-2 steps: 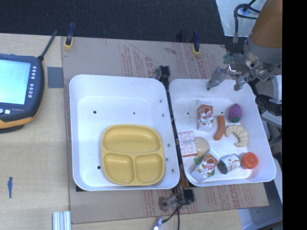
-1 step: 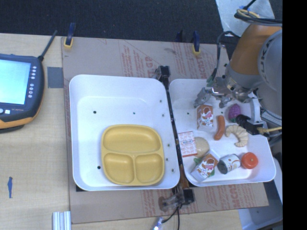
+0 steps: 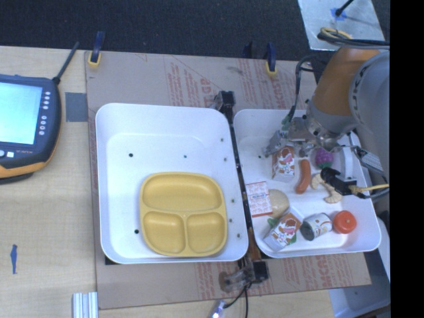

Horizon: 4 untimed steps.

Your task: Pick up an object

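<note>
Left bin [image 3: 112,131]: smooth white plastic, slight sheen. Right bin [image 3: 255,128]: same white plastic. Yellow tray [image 3: 183,213]: matt plastic, smooth, three compartments. Board [image 3: 172,78] under bins: brown cardboard, matt, red print. Bench top [image 3: 43,230]: pale wood-grain surface. Arm [image 3: 351,85]: glossy orange band, smooth grey casing. Small can [image 3: 316,226]: shiny metal ends, printed label. Sausage [image 3: 303,176]: glossy orange-red plastic look. Pendant [image 3: 26,128]: dark plastic, glossy screen.
</note>
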Each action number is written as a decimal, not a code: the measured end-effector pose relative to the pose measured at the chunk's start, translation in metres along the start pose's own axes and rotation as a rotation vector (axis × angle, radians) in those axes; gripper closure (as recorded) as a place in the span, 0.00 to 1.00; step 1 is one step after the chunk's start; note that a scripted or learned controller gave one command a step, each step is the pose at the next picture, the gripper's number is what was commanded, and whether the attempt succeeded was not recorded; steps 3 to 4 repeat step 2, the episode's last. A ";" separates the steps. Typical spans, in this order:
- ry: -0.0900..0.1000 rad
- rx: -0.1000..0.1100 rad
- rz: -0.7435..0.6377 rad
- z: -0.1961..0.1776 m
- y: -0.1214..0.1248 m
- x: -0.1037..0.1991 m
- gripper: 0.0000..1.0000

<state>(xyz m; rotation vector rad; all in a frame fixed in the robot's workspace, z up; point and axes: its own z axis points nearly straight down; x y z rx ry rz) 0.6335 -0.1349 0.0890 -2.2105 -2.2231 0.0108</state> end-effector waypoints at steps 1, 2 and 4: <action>0.000 0.004 -0.003 -0.009 0.000 -0.001 1.00; 0.000 -0.001 -0.002 -0.100 -0.048 0.097 1.00; 0.000 -0.001 -0.002 -0.100 -0.048 0.097 1.00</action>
